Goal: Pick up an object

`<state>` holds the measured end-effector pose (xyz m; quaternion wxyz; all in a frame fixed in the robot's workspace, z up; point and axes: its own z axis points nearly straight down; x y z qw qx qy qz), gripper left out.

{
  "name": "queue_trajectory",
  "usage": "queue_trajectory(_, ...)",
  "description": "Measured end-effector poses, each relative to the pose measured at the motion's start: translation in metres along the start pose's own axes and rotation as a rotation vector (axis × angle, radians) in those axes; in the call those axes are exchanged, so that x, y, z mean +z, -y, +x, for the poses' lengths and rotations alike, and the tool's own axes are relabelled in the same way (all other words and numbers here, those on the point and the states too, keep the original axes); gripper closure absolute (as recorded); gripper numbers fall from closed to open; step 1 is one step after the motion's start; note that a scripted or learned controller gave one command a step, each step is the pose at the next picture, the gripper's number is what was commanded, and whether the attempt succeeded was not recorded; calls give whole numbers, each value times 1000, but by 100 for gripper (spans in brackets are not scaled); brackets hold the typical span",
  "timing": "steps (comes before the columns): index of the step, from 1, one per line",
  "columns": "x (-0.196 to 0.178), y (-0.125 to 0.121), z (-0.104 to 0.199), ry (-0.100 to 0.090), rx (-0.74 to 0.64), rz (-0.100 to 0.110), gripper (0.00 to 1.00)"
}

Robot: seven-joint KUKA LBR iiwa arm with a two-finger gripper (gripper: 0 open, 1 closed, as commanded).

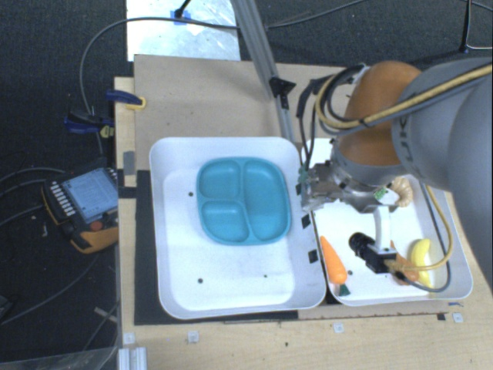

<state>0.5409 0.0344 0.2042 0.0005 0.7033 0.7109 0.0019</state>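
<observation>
The pincer [310, 193] hangs low over the left edge of the right bin [368, 294], close against the wall it shares with the left bin [231, 277]. Whether it is released or clenched cannot be told from this angle, and nothing is seen held in it. The grey arm [447, 122], with its orange band, reaches in from the right above the right bin and hides much of it.

Just in front of the pincer, and apart from it, a carrot [333, 259] lies flat on the right bin's floor near the front left corner, its green end pointing toward the front rim. Farther right in the same bin sits a rounded yellow thing [421, 253].

In the left bin a blue divided plate [243, 200] rests flat toward the back. Both bins stand on the brown worktop [200, 91].
</observation>
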Motion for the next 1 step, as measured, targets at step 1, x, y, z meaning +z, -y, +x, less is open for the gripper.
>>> queue_trajectory(1,4,-12,56,-1,-1,1,100)
